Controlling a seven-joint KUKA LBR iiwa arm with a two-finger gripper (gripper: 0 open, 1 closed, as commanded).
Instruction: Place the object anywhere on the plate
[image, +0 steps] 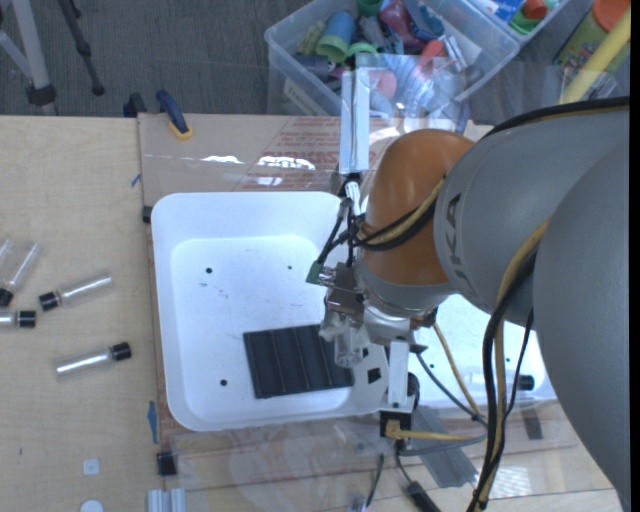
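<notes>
Plate (flat, dark, ribbed rectangle) lies in white bin.

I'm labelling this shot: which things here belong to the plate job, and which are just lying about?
Job:
dark ribbed plate in the left bin
hand over the plate's right end

Lying about:
vials on the bench
blue clamp
tub of toys

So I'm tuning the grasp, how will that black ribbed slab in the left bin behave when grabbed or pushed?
The black ribbed slab lies flat on the left bin floor, so it probably slides rather than rolls or tips. Its straight edges suggest it is stiff. Being so low, it may be hard for the tool to get under.
</notes>
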